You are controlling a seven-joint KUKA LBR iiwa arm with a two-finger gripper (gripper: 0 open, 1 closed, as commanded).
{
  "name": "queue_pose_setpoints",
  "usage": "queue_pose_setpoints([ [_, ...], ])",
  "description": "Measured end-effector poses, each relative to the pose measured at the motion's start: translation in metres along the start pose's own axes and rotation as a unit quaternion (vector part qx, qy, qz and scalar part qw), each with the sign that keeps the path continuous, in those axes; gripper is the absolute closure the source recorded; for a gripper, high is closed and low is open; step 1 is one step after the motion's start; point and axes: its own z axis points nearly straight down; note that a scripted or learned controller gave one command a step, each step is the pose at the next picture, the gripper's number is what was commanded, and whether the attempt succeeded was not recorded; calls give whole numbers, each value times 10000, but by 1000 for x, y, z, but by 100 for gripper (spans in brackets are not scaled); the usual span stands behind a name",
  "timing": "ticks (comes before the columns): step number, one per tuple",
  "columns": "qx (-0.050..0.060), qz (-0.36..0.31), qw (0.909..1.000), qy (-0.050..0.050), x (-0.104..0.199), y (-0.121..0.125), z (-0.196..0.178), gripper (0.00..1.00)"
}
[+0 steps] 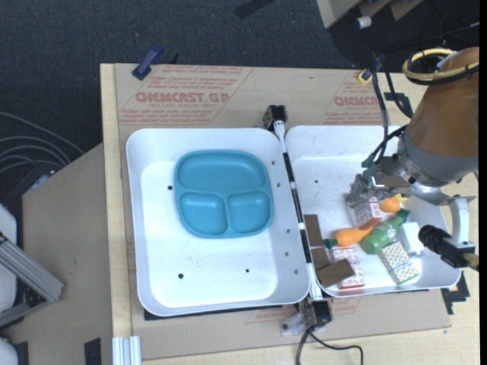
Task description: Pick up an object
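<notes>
While the hand (368, 195) hovers, the carrot (351, 236) seemingly lies just below.

Two white bins — the left bin (144, 226) holds one blue divided tray (224, 192); the right bin (327, 147) holds a cluster: one carrot (348, 236), one green bottle (383, 234), two brown blocks (329, 261) — other pieces too jumbled to count

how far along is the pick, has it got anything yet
Done: the arm has reached into the right bin, with the gripper low over the pile of objects. In hand: nothing I can confirm; no object shows between its fingers. Left: grasping and lifting one; the toy carrot and green bottle lie in the bin.
</notes>
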Motion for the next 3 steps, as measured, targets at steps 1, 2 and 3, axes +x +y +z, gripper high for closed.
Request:
queue_pose_setpoints([
  [1,-2,-8,10000,0,0,68,-6,100],
  [2,17,-6,10000,8,11,15,-32,100],
  [3,19,-9,10000,9,33,10,-31,100],
])
